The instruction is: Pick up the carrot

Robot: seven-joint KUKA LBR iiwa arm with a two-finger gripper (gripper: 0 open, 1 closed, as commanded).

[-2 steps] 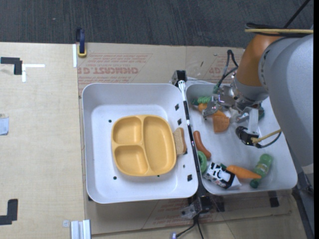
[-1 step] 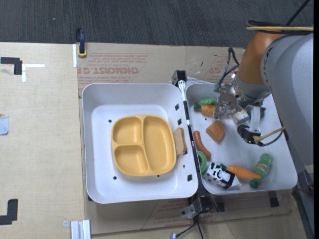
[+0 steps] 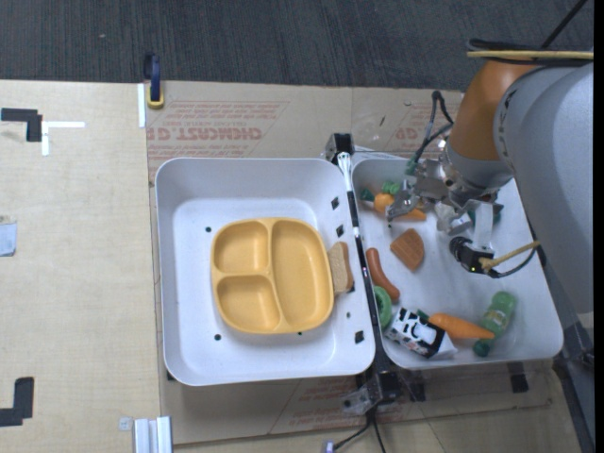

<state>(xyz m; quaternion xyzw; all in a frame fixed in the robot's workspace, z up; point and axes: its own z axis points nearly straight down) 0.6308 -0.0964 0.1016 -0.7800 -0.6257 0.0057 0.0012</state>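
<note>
The bench [image 3: 75,281] fills the lower three quarters of the frame, with a sheet of printed cardboard [image 3: 226,125] lying under the two bins. The arm [image 3: 543,130] comes in from the upper right, grey with its orange band toward the top, and bends down over the right bin.

The left bin [image 3: 179,196] sits at the centre of the frame and holds a yellow divided plate [image 3: 272,275] with three compartments. A slice of bread [image 3: 341,267] lies against the plate's right edge, between the plate and the bin's right wall.

The right bin [image 3: 533,333] lies just beside it, toward the right of the frame. The gripper [image 3: 429,201] hangs low over the upper part of this bin, close above a small orange piece; how far its fingers stand apart cannot be told, nor whether anything is between them.

Just below the gripper lies a brown wedge [image 3: 409,249]. A sausage [image 3: 378,270] lies along the bin's left wall. At the bin's lower edge are a black-and-white carton [image 3: 415,331], a green bottle [image 3: 497,317] at lower right, and the carrot [image 3: 459,326] lying flat between them, touching the carton and well apart from the gripper.
</note>
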